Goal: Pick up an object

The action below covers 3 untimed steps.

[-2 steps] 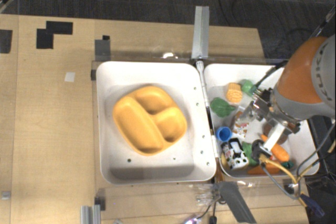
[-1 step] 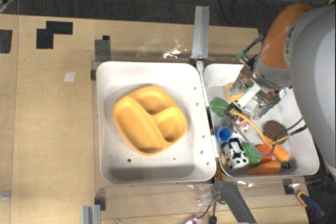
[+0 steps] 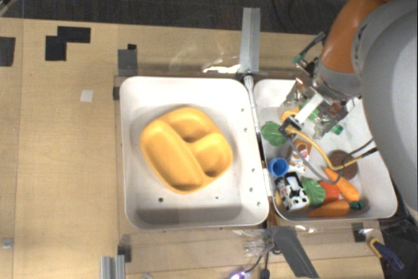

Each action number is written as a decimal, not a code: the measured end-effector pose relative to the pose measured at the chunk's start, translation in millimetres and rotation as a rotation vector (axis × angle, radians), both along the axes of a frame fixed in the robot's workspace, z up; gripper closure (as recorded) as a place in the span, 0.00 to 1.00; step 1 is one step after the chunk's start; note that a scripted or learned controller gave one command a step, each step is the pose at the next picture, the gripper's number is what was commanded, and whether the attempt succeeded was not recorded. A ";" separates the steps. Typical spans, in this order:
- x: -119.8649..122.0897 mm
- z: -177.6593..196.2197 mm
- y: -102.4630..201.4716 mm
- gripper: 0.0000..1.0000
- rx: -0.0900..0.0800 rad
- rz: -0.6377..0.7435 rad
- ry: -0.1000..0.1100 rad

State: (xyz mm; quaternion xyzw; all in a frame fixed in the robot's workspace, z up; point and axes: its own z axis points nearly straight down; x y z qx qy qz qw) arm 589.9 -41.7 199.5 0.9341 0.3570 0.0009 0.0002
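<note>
Yellow plastic, a lobed dish (image 3: 187, 148), lay alone in the left bin (image 3: 137, 206), while the small toys sat heaped in the right bin (image 3: 385, 196), likely gathered there as the picking supply: a blue cup (image 3: 278, 166), a green piece (image 3: 273, 134), carrots (image 3: 345, 187). The gripper (image 3: 313, 115) hung low over that heap's upper end; whether it was open, or had hold of anything, could not be told.

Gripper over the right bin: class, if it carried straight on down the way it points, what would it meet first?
Probably the green leaf-shaped toy or the yellow piece beside it, lying just beyond the gripper in the right bin. Depth is hard to judge from this slanted view, so it may instead reach the bin floor.
</note>
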 end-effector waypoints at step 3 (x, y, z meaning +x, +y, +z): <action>71.1 151.8 124.5 1.00 0.001 -0.045 -0.002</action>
